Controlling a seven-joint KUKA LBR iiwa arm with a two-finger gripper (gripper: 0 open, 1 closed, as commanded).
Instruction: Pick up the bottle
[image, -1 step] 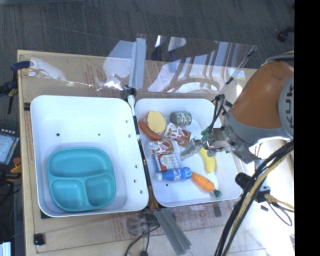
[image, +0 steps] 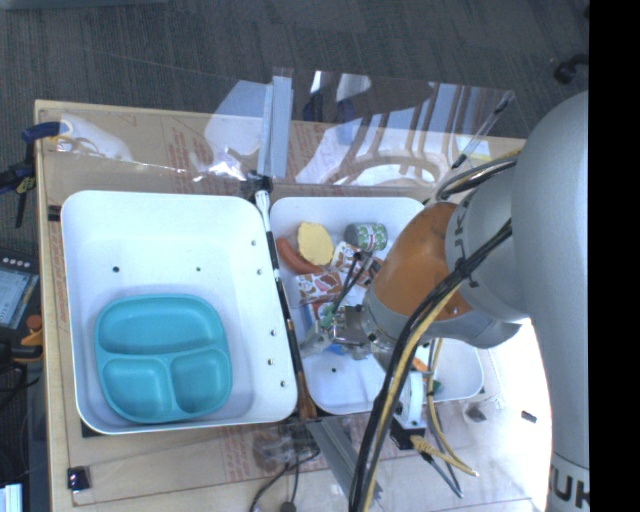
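In the right-hand bin (image: 455, 375), toward nine o'clock of its floor, the end effector (image: 338, 328) hung low among a clutter of small things, its tip a tangle of metal and cable; whether it was apart or together could not be told. The arm (image: 520, 250) entered from three o'clock, its orange band (image: 425, 268) just above the wrist, and it hid most of the bin's three o'clock half. Near five o'clock of the frame, white letters on the arm's body were cut off by the edge; only what looked like "UK" could be read.

At twelve o'clock of that bin lay a small greenish container with a patterned label (image: 367, 236), possibly the bottle; its print was too small to read. Just beside it, toward nine o'clock, a yellow piece (image: 314, 242) rested against a reddish-brown one (image: 292, 256). A printed packet (image: 322, 288) below them was illegible too.

The left-hand bin (image: 150, 225) held a teal divided tray (image: 163, 357) at its seven o'clock corner. The table (image: 120, 130) showed faint reddish printing, unreadable.
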